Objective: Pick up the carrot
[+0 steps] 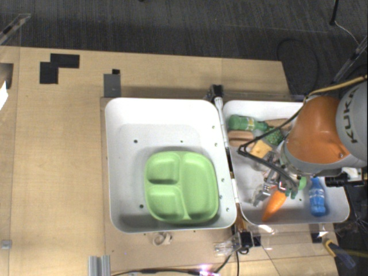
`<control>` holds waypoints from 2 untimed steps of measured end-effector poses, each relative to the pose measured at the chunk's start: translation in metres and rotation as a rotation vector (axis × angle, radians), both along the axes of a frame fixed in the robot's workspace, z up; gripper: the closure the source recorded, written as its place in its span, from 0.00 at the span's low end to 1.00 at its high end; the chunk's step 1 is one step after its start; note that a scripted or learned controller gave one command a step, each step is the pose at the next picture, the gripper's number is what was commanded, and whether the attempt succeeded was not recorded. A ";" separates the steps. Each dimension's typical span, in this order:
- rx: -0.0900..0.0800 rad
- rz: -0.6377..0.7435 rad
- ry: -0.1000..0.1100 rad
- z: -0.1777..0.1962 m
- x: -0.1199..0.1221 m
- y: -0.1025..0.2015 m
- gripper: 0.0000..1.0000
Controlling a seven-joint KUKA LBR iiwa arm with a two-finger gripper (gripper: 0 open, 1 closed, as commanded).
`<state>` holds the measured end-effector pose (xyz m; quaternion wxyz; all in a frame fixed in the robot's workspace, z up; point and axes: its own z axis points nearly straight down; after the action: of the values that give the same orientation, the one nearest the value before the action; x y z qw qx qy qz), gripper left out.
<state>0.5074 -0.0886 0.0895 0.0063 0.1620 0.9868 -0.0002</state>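
Hand (270,190) first: it hangs low in the right bin (339,214), its tip touching or just over the upper end of the carrot (273,205), and we cannot tell how its grasping parts are set, since cables and the wrist hide them. From there we go by size. We see the wooden desk (57,171) carrying both white bins side by side. In the left bin (123,131) lies a green divided plate (181,184) with three compartments, sitting toward the near side. Our grey arm (322,132) with its orange band reaches over the right bin from the right. Along that bin's far wall we see a green bottle (244,123) lying on its side. A blue bottle (317,196) lies near the bin's near right corner. The orange carrot lies tilted near the near wall, just left of the blue bottle.
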 end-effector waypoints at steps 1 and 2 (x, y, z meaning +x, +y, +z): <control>0.004 -0.297 -0.005 0.000 -0.015 -0.006 0.00; 0.005 -0.287 -0.019 0.013 -0.010 -0.005 1.00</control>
<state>0.4975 -0.0935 0.1027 0.0150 0.3017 0.9533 0.0029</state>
